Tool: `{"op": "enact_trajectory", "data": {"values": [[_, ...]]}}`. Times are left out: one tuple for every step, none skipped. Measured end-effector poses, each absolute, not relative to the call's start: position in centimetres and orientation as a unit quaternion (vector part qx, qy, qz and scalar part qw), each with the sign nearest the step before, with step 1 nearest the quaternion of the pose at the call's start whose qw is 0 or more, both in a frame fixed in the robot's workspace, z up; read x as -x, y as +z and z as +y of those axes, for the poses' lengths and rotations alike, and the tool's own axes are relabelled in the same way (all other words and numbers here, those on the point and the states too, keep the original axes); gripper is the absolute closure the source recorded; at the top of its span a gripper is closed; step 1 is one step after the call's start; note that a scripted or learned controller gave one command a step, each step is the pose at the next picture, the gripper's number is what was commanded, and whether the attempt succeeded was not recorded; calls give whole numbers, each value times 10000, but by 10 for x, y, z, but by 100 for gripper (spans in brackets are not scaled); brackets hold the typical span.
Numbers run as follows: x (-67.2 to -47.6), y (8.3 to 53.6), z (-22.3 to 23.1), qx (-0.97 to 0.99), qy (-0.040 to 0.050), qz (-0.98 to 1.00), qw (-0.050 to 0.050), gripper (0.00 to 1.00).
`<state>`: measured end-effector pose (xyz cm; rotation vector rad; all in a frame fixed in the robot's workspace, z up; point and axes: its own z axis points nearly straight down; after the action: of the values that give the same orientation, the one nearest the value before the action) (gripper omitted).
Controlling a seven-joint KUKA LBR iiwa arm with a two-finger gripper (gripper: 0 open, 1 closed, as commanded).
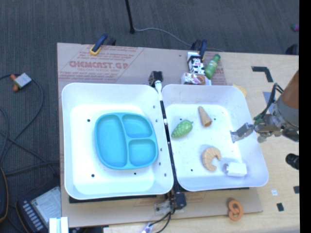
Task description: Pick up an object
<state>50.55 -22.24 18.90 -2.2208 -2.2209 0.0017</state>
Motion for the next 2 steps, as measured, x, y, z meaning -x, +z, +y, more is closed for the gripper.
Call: {"op": "enact_trajectory", "data": {"values": [[-520, 87, -192, 7065, -20, -7077, -13, 0], [-633, 87, -164, 7062, -22, -7080, -39, 0]]}}
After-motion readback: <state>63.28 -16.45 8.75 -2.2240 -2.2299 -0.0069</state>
